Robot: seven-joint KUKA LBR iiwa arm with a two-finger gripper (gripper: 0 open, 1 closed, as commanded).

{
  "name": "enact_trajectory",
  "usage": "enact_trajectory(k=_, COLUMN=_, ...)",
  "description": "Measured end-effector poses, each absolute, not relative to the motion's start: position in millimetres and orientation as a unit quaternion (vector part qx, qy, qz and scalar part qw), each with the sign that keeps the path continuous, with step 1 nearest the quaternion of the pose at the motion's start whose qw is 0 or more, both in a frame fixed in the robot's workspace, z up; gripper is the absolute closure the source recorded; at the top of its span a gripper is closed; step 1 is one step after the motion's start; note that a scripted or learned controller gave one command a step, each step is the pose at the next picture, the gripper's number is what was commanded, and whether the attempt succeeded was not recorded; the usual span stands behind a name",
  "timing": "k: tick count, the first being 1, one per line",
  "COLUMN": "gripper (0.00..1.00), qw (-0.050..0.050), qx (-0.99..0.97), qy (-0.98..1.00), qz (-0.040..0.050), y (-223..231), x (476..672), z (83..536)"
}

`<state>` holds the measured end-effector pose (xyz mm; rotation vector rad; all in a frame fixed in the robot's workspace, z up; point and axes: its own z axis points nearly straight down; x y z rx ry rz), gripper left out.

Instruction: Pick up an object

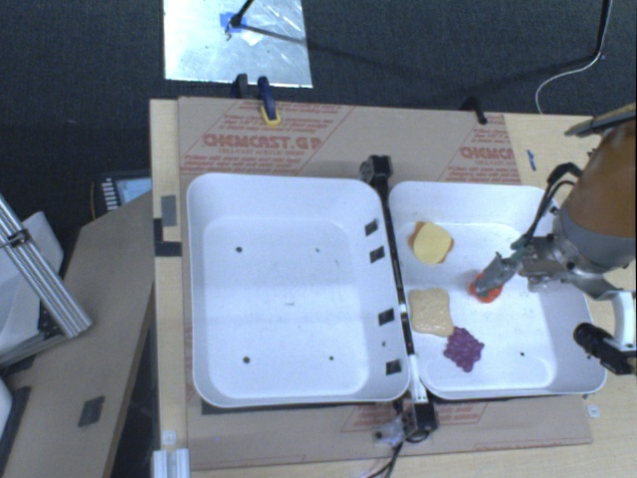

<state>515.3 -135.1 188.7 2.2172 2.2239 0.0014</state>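
Note:
The right bin point(518, 202) holds a yellow round piece point(432, 243), a pale tan bread-like slab point(431, 312), a purple grape cluster point(463, 348) and a small red-orange object point(487, 291). My gripper point(495, 274) reaches in from the right over the middle of that bin, its tip right at the red-orange object. Whether that object sits between the fingers or just under them is hidden by the gripper body.
The left bin point(289, 287) lies beside the right one, with a black divider strip point(390, 267) and clips between them. Both rest on a cardboard sheet point(328, 132). A foil square point(237, 28) lies behind, and a black cable point(557, 182) loops near the arm.

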Motion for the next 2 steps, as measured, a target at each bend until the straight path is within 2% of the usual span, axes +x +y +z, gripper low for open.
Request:
enact_trajectory(k=1, gripper=1.0, qw=0.002, qx=0.705, qy=0.709, qz=0.0013, y=-135, x=516.3, z=200)
enact_trajectory(k=2, gripper=1.0, qw=0.006, qx=0.702, qy=0.712, qz=0.0072, y=-61, x=524.1, z=339)
